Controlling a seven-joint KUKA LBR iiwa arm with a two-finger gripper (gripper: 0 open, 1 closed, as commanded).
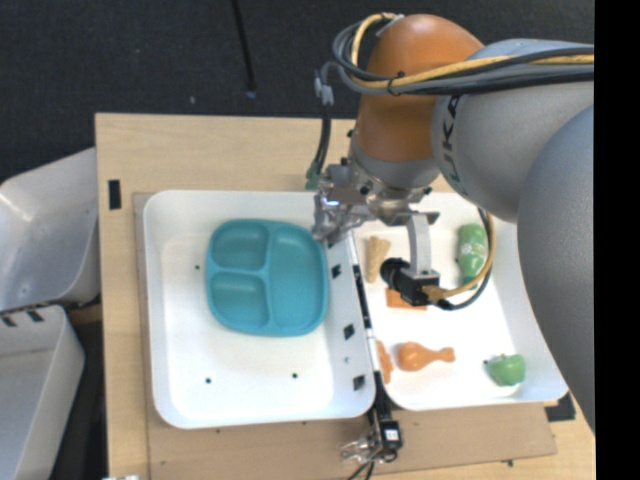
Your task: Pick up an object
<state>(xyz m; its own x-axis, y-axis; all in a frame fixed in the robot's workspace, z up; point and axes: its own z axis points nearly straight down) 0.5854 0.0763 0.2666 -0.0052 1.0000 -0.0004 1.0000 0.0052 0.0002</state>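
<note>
Wooden bench (230,143) seen obliquely from above, bearing two shallow white bins side by side, with dark floor behind. Positions are given relative to the central divider (352,308) where the bins meet.

Nearest the camera, at the bench edge below the divider, a small tangle of wires (368,446) is seen. In the right bin (535,368), a green rounded object (507,369) lies at the near corner, well away from the divider. An orange, drumstick-shaped object (422,356) lies closer in, and a small orange piece (383,360) lies just beside the divider. Farther back, a flat orange object (404,300) is partly covered by a black fitting (402,280). A pale tan piece (376,255) lies near the divider, and a green elongated object (470,249) lies farther right.

In the left bin (170,318), a teal compartment plate (267,277) is placed with its right edge near the divider.

At the far end of the divider, the gripper (335,218) is positioned beneath the orange wrist band (405,88) of the grey arm (540,138). Whether the fingers are spread or closed cannot be told, and no object is seen between them
</note>
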